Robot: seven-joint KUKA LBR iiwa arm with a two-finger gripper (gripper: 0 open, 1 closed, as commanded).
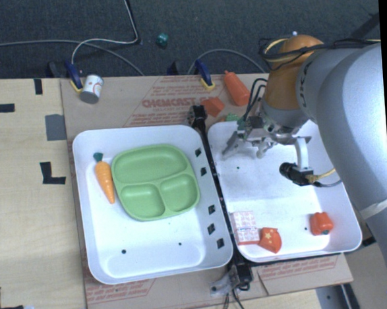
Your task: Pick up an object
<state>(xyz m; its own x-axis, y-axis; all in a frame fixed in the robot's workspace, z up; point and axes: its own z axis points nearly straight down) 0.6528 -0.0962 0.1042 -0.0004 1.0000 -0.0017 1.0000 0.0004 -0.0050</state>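
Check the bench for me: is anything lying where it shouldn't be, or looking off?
Yes. An orange carrot-like toy lies outside the bins on the cardboard behind the right bin, and a small can lies tipped on its side near the cardboard's far-left corner. The green plate and carrot sit normally in the left bin.

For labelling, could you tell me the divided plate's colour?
Light green plate, in the camera view.
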